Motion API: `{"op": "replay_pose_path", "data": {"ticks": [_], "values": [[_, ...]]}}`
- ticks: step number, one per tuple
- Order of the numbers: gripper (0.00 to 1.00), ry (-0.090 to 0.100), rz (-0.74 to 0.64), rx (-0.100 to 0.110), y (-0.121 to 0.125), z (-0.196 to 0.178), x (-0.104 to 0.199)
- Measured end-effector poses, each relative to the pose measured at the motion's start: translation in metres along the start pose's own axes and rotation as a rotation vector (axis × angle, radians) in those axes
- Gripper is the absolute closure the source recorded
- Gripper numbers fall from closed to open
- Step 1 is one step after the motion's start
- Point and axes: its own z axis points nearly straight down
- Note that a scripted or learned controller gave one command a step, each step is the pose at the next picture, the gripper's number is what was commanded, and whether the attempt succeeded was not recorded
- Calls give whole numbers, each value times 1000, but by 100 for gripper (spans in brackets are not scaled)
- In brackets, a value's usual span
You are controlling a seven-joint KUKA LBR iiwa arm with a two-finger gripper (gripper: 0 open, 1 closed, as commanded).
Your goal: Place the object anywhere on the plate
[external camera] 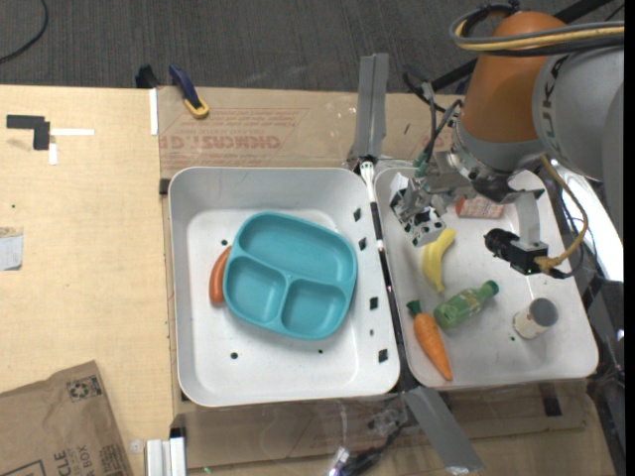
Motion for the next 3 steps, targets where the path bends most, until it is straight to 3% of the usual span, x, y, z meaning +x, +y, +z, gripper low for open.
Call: {"op": "replay_pose_path", "data": {"ticks": [1,2,3], "values": [[100,-1,-302,-4,4,-35,15],[100,0,-642,-1,14,-9,100],[0,-1,-641,-2,14,-9,99]]}}
